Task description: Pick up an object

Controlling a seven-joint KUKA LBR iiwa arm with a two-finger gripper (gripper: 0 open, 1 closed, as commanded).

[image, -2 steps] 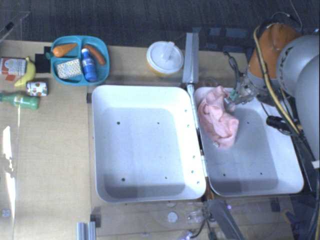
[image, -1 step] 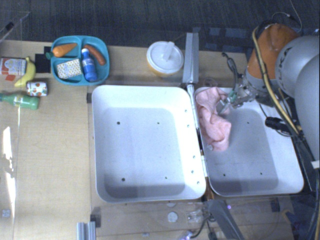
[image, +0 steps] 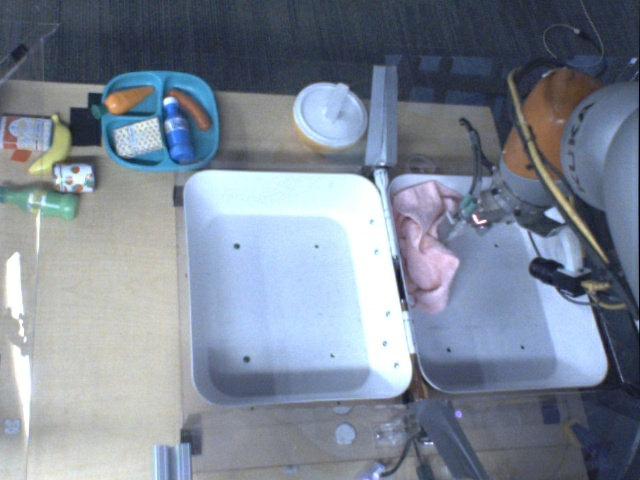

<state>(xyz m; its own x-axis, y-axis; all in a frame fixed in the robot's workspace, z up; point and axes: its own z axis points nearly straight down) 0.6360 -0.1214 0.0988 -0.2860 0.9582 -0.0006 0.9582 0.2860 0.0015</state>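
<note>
We see the claw (image: 462, 218) low in the right bin (image: 520, 358), at that bin's upper left part, just at the right edge of the pink cloth (image: 425, 248); whether it is apart, together or clamped on the cloth we cannot tell, since the tips are small and blurred against the fabric. A small reddish light glows on the wrist just right of the claw. The pink cloth lies crumpled along the right bin's left wall, running from near the top wall down toward the middle of the bin, and its upper right fold is touching or very close to the claw. Behind the claw the grey arm (image: 600, 158) comes in from the right, with its orange band (image: 545, 108) above the wrist and yellow and black cables looping around it. The left bin (image: 290, 288) sits just beside the right one, the 2 sharing a narrow seam, with a grey bar (image: 381, 118) rising from the top of that seam. Above the left bin, on the counter (image: 100, 318), stands a round white lidded cup (image: 331, 116) with a yellow rim. Further left is a blue divided tray (image: 160, 120) holding a toy carrot, a toy sausage, a blue bottle and a patterned square item. At the far left of the counter lie a toy banana (image: 52, 146), a small box (image: 24, 133), a little printed can (image: 73, 177) and a green bottle (image: 40, 202) on its side.
</note>
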